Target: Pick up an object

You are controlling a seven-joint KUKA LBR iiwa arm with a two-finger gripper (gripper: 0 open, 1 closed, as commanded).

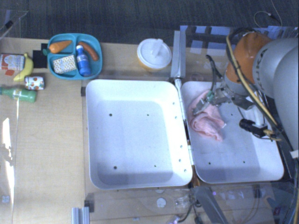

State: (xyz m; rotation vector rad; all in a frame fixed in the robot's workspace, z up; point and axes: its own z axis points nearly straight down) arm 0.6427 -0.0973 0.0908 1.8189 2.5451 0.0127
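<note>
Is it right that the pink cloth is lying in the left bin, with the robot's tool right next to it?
Not quite. The pink cloth is lying in the right bin, not the left bin. The camera view shows this. The rest holds: the tool is right next to the cloth, at its upper edge.

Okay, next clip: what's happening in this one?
The grey KUKA arm reaches in from the right, with its gripper low over the right bin, right at the upper edge of a crumpled pink cloth. The cloth lies on the bin floor, not lifted. Whether the gripper has caught any fabric isn't clear.
</note>
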